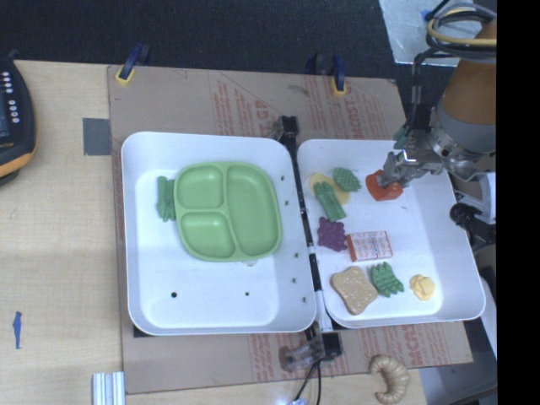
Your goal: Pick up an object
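Observation:
The right bin (451, 251) holds several toy foods: a red-orange piece (384, 189), a green leafy piece (346, 180), a green pickle (329, 202), a yellow piece (319, 180), purple grapes (332, 235), a pink-red packet (369, 245), a toast slice (353, 289), a green bunch (386, 279) and a yellow lump (422, 288). My gripper (396, 174) hangs low over the upper right part of this bin, right at the red-orange piece, which shows just under its tip.
The left bin (143, 294) holds a green divided plate (228, 210) and a green pickle (165, 198) by its left side. A croissant (391, 376) lies on the cardboard in front of the right bin. Blue clamps (338, 74) hold the cardboard's far edge.

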You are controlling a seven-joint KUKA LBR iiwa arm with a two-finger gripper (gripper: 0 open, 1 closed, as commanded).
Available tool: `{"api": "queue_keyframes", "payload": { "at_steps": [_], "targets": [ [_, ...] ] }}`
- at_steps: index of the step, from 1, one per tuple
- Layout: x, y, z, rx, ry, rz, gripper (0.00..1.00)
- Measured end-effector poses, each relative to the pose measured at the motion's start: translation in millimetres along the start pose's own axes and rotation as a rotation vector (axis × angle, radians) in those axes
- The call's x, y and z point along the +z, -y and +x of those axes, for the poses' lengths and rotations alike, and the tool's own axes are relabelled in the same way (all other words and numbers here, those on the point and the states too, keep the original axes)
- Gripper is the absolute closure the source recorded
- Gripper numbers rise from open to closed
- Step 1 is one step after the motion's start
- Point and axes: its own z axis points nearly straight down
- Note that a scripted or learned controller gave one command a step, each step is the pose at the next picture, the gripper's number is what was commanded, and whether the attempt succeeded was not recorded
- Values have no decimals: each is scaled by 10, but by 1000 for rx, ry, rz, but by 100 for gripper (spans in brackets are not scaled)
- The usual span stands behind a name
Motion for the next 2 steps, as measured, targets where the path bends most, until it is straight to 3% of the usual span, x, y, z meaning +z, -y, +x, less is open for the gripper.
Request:
{"api": "queue_keyframes", "payload": {
  "at_steps": [1,2],
  "targets": [
    [172,-537,506,-3,0,1,100],
    [115,-180,884,1,0,9,100]
  ]
}}
